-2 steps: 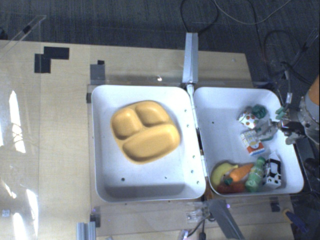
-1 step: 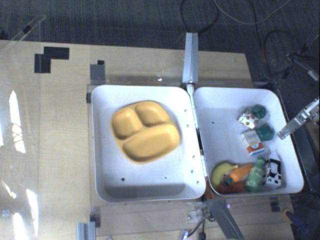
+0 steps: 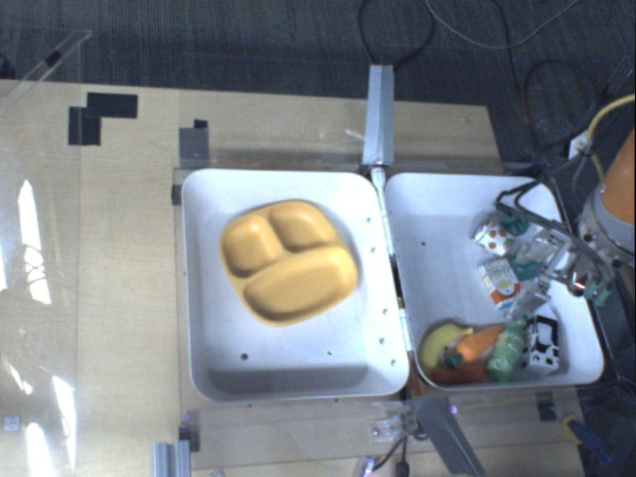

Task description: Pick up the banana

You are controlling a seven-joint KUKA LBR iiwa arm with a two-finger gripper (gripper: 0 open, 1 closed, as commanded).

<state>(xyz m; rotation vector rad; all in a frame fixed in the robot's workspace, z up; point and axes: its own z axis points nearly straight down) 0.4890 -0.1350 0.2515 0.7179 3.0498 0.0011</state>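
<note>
Camera view shows the robot's metal fingers (image 3: pixel 542 261) over the right white bin (image 3: pixel 437 217), but I cannot tell if they are open or shut. The yellow banana (image 3: pixel 440 343) lies near the bin's front, touching an orange carrot (image 3: pixel 479 343). The fingers might grab the carrot instead.

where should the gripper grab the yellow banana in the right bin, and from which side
Grip the yellow banana across its rounded left part, coming straight down from above. That part lies bare near the front left corner of the right white bin, while its right side is crowded by the orange carrot-like toy and green item. The bin wall close on the left leaves little room for a sideways approach.
</note>
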